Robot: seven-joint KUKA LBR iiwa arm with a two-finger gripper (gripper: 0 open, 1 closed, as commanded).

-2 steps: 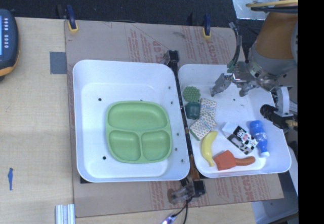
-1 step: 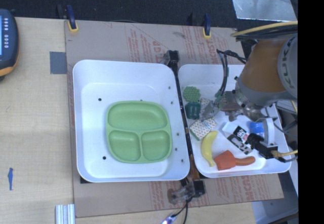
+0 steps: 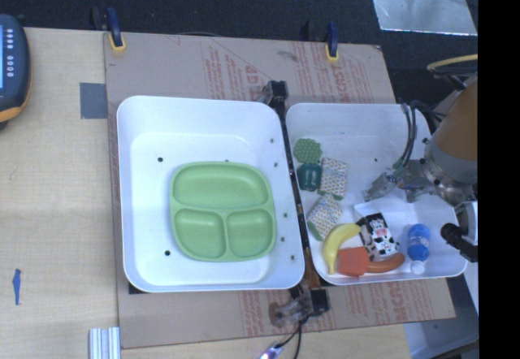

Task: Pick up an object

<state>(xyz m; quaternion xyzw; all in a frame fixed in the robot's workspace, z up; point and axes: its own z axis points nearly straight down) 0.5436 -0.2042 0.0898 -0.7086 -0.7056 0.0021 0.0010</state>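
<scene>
The right bin (image 3: 357,126) holds several small items. A green round piece (image 3: 307,149) and a dark teal cup (image 3: 309,177) lie by its left wall, with two patterned pouches (image 3: 334,177) (image 3: 325,215) beside them. At the front lie a yellow banana (image 3: 337,242), a red block (image 3: 353,262), a black-and-white cow toy (image 3: 378,237) and a small blue bottle (image 3: 418,242). My gripper (image 3: 388,184) hangs low over the right bin's right half, just behind the cow toy and the bottle. Nothing shows in it.
The left bin (image 3: 138,187) carries a green divided plate (image 3: 222,211). Both bins rest on a cardboard sheet (image 3: 203,65) clamped at the back. The arm (image 3: 455,146) fills the right bin's right side. A blue-and-orange device (image 3: 12,65) sits at the far left.
</scene>
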